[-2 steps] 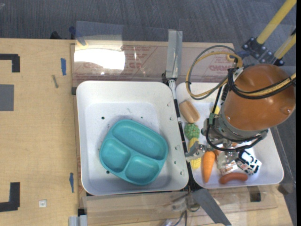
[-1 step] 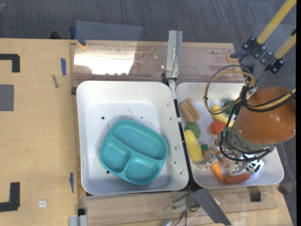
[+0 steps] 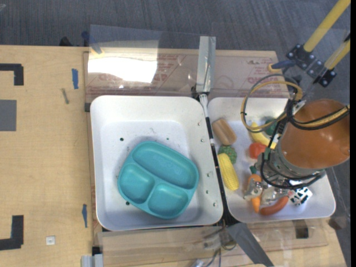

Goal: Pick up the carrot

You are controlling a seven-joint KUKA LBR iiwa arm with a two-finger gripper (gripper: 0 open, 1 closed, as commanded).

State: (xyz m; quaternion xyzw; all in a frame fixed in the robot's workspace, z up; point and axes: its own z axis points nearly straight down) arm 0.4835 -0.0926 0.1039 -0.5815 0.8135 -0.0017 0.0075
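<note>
- Gripper hangs low in the right bin, over the toy food; whether it grips anything, I cannot tell.
- Carrot, seemingly the small orange piece, lies directly beneath, beside the sausage.
- Its long axis is hidden.

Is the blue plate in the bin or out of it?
In. The blue plate lies flat inside the left bin, the bin's white floor showing all around it.

Glossy white plastic bins, smooth matt teal plate, pale wood-grain bench
</note>
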